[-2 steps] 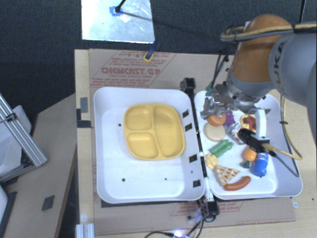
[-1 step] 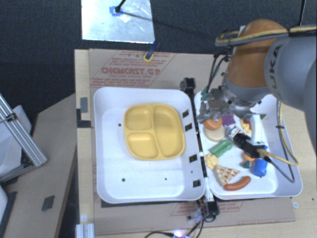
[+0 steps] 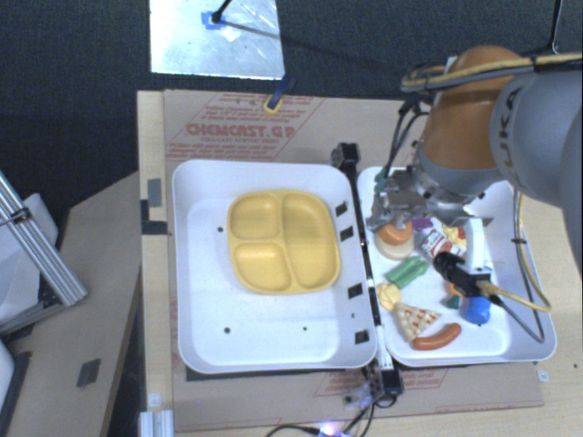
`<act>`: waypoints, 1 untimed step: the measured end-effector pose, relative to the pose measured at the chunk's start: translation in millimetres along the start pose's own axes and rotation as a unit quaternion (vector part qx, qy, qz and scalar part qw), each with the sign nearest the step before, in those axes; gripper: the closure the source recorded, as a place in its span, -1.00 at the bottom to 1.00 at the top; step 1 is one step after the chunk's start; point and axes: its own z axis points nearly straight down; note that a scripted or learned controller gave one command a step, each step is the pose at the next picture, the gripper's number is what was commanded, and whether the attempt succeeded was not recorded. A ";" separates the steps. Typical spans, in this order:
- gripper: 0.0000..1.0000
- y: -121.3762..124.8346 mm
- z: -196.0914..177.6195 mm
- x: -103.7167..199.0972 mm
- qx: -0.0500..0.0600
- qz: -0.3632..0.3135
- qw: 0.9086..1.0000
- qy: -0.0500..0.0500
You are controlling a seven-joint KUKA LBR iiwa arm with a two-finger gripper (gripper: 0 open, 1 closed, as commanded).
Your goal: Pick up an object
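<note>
the little burger [image 3: 395,235] sits at the upper left of the right bin [image 3: 524,335], touching the toys around it. the gripper [image 3: 393,209] hangs right above it, so the next move looks like straight down. can't tell how wide it's set. the yellow tray [image 3: 281,241] is over in the left bin [image 3: 196,271].

Pale wooden bench on a dark carpeted floor.

The bench [image 3: 109,271] fills most of the frame, with a sheet of printed cardboard [image 3: 239,127] lying on it. Dark blue-grey carpet [image 3: 73,53] shows along the top, where a shiny metal plate [image 3: 217,25] lies at upper left. Aluminium rails [image 3: 32,244] cross the left edge.
</note>
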 end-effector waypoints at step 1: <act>1.00 5.0 -11.3 10.8 -0.001 -0.002 1.000 0.001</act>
